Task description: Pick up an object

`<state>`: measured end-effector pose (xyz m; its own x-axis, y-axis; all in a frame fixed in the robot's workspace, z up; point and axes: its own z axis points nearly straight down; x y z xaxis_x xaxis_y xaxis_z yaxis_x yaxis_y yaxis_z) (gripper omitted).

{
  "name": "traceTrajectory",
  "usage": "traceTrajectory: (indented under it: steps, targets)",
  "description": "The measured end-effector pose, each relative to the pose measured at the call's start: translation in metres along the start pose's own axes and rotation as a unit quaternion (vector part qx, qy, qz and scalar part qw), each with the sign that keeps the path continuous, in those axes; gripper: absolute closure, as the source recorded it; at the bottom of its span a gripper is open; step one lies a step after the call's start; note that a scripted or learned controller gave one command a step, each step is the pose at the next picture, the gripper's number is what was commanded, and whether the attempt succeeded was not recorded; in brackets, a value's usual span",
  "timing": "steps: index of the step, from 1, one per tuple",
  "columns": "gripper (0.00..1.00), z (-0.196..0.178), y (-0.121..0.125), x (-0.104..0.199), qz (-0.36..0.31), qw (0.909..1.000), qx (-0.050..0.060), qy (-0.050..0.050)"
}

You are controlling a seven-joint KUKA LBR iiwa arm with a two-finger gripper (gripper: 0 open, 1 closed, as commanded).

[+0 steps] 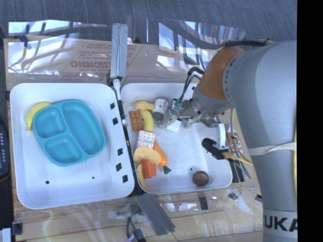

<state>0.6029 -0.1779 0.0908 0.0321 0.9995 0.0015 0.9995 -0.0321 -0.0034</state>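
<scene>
My gripper (170, 116) hangs low over the upper middle of the right bin (217, 183), close to a small grey can (160, 106) and a white scrap (173, 126). Left of it lie a yellow banana (147, 120), a brown waffle block (135, 120) and a pale yellow piece (143, 105). Lower in the same bin are a small printed box (146, 137), an orange carrot (160, 155), a yellow slice (145, 155), a red-orange piece (149, 169) and a brown ball (200, 178).
The left bin (30, 185) holds a blue divided plate (69, 131) with a yellow banana (34, 112) at its upper left. A hinged divider with black clips (121, 130) separates the bins. The big grey arm (262, 110) covers the right bin's right side.
</scene>
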Motion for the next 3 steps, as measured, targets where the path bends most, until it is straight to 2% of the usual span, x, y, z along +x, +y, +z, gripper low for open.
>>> traceTrajectory:
  steps: [1,2,3]
  targets:
    - [0.0,0.003,0.039,-0.023,0.011,0.9994,0.031,0.001]
    - [0.0,0.003,0.033,-0.001,0.096,0.9947,0.036,-0.007]
    - [1.0,-0.004,0.034,0.004,0.092,0.995,0.038,-0.005]
